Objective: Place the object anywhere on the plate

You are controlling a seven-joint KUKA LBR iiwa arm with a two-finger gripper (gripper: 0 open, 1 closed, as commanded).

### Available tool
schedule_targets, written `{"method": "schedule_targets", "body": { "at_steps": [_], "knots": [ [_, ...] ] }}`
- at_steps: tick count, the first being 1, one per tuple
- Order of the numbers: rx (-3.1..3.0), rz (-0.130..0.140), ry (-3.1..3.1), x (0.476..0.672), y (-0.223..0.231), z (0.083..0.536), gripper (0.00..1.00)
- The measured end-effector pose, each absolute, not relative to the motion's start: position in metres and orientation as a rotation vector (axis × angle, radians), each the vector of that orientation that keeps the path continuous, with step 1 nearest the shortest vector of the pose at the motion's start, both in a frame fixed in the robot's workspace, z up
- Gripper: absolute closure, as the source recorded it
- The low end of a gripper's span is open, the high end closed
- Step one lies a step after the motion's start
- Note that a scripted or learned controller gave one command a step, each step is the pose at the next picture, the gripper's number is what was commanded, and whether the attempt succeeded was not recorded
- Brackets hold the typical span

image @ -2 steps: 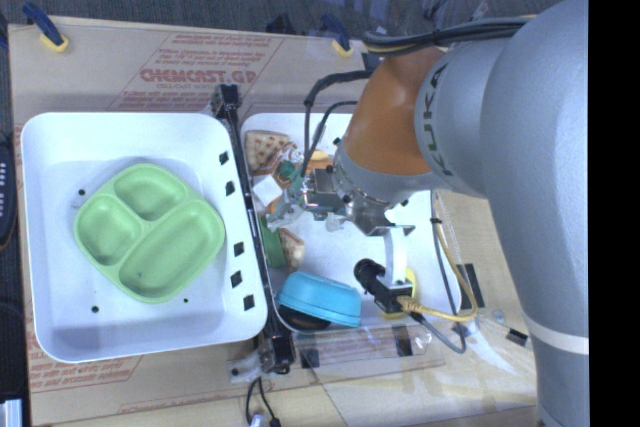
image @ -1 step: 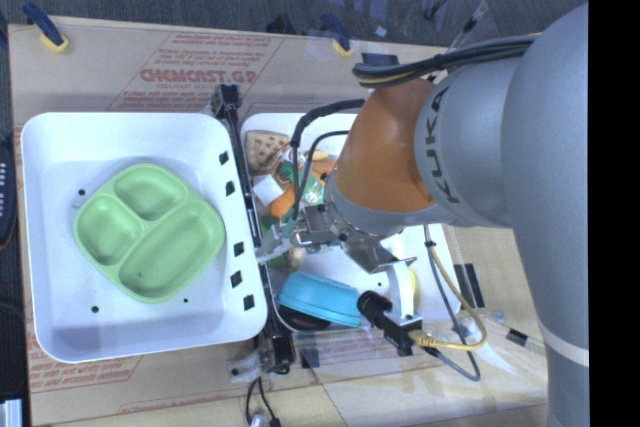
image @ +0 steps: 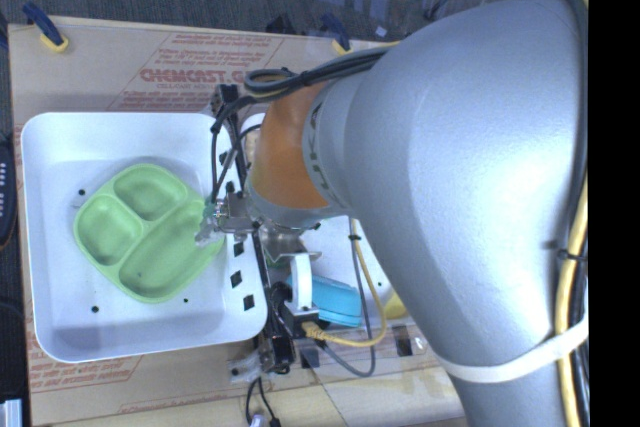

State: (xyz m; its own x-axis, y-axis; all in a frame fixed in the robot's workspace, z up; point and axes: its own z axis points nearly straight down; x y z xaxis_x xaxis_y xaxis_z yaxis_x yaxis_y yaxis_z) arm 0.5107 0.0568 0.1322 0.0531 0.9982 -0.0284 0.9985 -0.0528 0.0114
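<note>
A light green plate [image: 140,230] with three compartments lies tilted in the left white bin [image: 60,155]. My gripper [image: 213,218] hangs at the plate's right edge, over the bin's right wall. The grey arm and its orange band hide most of the gripper from above. A light blue object [image: 335,302] lies in the right bin, partly hidden under the wrist. I see nothing in the plate's compartments.
The big grey arm [image: 470,185] covers nearly all of the right bin. A brown cardboard sheet [image: 190,65] lies under both bins, held by blue clamps [image: 45,27] at the back. Cables and brackets hang near the front edge.
</note>
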Motion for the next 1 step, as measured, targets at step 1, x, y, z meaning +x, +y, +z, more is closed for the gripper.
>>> {"method": "schedule_targets", "body": {
  "at_steps": [1],
  "knots": [
    [2.254,-0.049,2.117,0.5116,0.0398,0.1420,1.00]
  ]
}}
